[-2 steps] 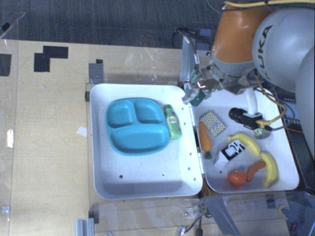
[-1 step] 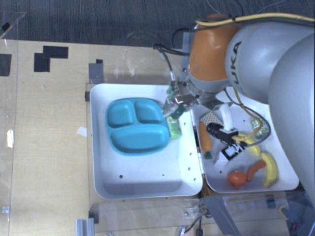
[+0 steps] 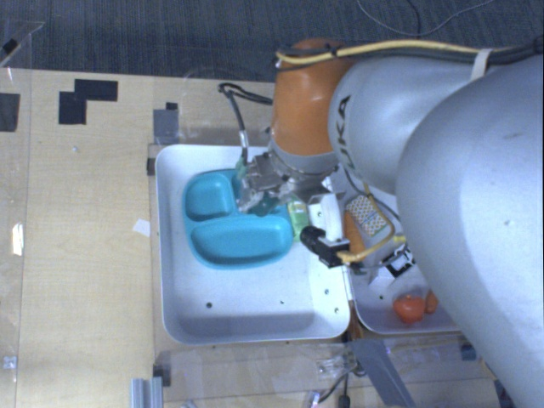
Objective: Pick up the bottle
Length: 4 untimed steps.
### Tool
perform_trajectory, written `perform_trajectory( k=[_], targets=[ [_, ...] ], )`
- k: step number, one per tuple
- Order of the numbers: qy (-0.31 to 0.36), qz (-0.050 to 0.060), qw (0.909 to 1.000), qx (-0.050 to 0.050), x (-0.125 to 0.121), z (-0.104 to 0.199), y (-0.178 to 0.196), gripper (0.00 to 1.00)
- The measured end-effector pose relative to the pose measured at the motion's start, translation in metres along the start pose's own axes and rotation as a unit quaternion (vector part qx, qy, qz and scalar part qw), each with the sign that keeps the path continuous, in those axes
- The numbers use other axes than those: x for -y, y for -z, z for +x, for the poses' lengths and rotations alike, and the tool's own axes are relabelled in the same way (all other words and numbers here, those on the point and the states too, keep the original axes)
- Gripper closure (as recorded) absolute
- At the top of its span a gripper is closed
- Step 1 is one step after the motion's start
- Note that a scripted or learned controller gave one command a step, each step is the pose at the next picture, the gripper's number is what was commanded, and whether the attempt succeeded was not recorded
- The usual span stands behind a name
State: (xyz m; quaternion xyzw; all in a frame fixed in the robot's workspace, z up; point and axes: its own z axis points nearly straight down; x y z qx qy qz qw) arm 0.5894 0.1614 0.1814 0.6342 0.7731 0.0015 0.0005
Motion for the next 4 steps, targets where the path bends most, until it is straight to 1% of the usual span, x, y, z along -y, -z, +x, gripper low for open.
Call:
perform_trajectory(
  k=[1,2,3,4],
  targets=[
    [0.086,-0.001,0.9963,0.000,-0.009,0.010,0.030,1.00],
    [0.119,-0.003,0.9929,0.001,-0.032,0.006,0.218,1.00],
    [0.111,-0.002,0.9939,0.001,-0.089,0.038,0.255,1.00],
    [0.111,-0.002,0.9938,0.001,-0.091,0.047,0.255,1.00]
  ],
)
